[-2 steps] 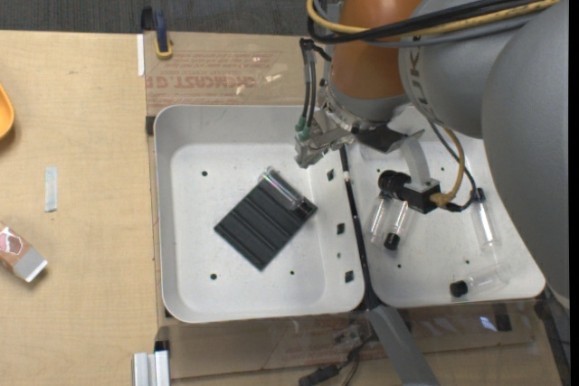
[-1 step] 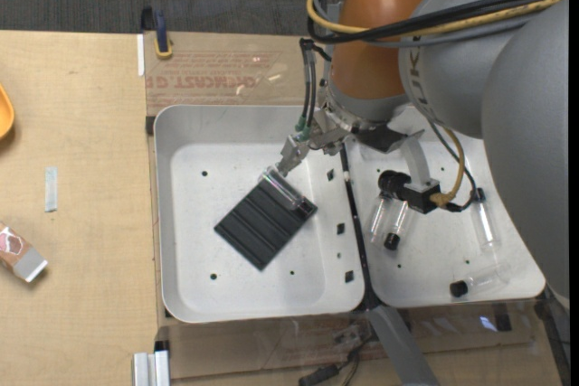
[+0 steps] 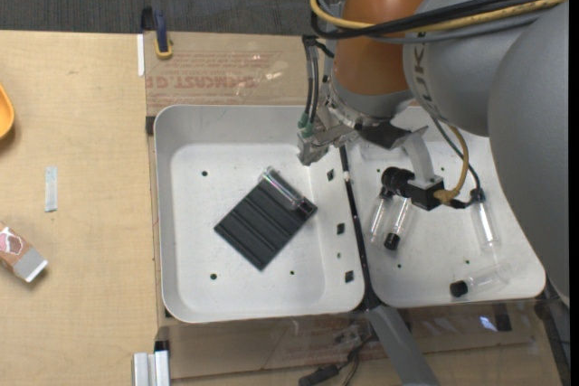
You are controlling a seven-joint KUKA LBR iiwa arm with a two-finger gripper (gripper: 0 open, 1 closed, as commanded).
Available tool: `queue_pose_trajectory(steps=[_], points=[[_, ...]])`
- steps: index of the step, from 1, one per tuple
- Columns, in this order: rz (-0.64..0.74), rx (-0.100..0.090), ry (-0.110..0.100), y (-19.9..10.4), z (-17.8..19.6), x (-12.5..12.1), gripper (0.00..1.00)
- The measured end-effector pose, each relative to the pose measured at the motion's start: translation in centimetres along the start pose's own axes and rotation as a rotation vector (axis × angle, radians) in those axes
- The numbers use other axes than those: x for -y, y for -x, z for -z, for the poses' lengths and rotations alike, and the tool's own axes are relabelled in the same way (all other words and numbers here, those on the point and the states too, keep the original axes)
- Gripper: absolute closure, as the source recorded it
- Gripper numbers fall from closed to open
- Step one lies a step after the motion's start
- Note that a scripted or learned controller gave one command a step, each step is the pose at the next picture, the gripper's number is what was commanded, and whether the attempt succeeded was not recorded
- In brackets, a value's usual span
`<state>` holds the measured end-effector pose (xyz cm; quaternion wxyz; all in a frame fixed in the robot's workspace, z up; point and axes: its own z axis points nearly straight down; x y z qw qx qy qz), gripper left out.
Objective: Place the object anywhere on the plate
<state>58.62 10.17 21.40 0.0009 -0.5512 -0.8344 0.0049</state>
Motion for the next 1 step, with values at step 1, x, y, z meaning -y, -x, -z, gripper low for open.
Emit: queue_pose_trajectory(steps=[1], points=[[0.000,0.000,0.000,-0.01,0.00,0.00,0.00]])
